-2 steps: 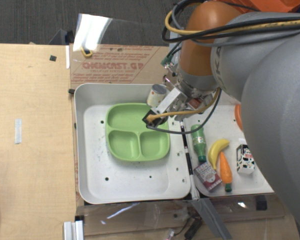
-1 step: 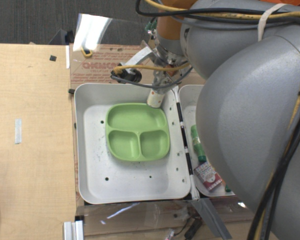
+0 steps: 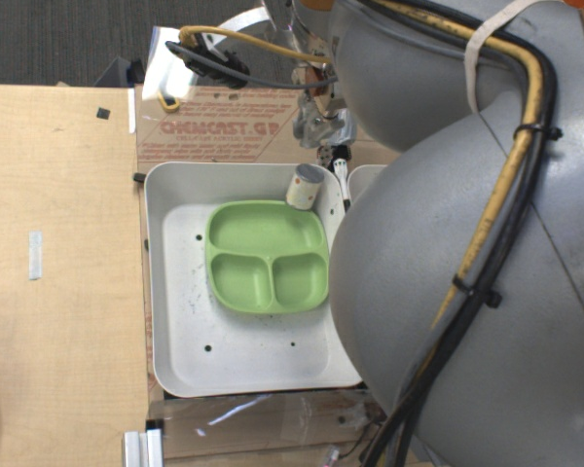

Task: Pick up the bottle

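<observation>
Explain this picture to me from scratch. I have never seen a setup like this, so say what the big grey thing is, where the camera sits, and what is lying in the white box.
The big grey shape is a robot arm with cables strapped along it. It reaches in from the right and sits close to the camera, so it looks huge. The camera is fixed above the bench and looks down at a slant.

The white box is a shallow bin. In it lies a green plate with three compartments. At the plate's far edge rests a small bottle, the thing the arm is meant to pick up.

The metal part just beyond the bottle is the gripper, the arm's hand. I cannot tell whether it has hold of the bottle.

Behind the bin lies printed cardboard.
</observation>
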